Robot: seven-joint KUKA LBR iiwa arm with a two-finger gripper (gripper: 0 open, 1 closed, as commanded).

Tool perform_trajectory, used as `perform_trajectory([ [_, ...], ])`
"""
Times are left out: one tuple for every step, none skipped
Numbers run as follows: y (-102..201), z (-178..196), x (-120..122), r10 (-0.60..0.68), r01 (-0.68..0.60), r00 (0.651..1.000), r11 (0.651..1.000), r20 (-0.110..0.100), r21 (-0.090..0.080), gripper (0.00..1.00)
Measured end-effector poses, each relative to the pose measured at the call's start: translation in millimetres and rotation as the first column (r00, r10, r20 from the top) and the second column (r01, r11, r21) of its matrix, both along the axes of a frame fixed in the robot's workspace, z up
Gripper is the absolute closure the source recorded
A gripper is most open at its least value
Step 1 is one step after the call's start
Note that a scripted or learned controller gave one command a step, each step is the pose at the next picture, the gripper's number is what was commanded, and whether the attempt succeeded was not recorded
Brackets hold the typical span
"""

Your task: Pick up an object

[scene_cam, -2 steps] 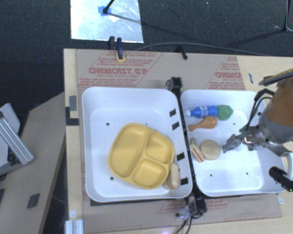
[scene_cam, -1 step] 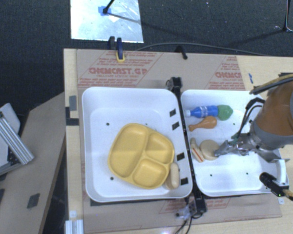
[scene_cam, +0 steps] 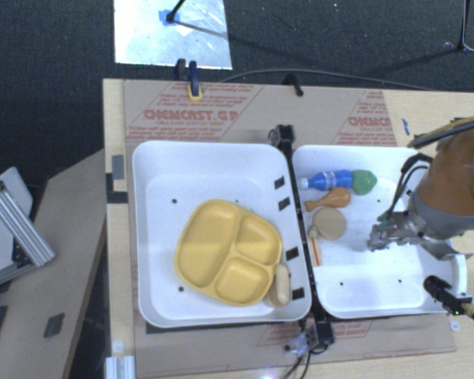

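Gripper [scene_cam: 377, 238] sits low inside the right bin [scene_cam: 363, 300], at the end of the grey arm with its orange band [scene_cam: 450, 181]. Finger spacing cannot be told from this angle; the tip reads as a dark, blurred cluster, and nothing is seen between the fingers. Nearest object is a round tan disc [scene_cam: 329, 223], just beside the tip on the side away from the arm, with a thin orange stick [scene_cam: 315, 250] next to it by the bin wall. Further from the tip, toward the back wall, lie a tan drumstick-shaped toy [scene_cam: 329, 200], a blue bottle [scene_cam: 326, 181] and a green ball-like object [scene_cam: 363, 181] touching the bottle's end. Well apart, across the divider, the left bin [scene_cam: 213, 160] holds a yellow compartment plate [scene_cam: 227, 252] with a beige oblong piece [scene_cam: 280, 284] against its near corner.
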State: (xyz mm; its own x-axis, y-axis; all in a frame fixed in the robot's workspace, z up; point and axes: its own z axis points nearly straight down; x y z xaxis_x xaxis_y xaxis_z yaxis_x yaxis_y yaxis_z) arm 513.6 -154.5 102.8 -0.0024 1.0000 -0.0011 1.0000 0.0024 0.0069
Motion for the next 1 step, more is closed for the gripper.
perform_trajectory([
  [0.2, 64.2, 0.3, 0.002, -0.002, 1.000, 1.000, 0.001, -0.001, 1.00],
])
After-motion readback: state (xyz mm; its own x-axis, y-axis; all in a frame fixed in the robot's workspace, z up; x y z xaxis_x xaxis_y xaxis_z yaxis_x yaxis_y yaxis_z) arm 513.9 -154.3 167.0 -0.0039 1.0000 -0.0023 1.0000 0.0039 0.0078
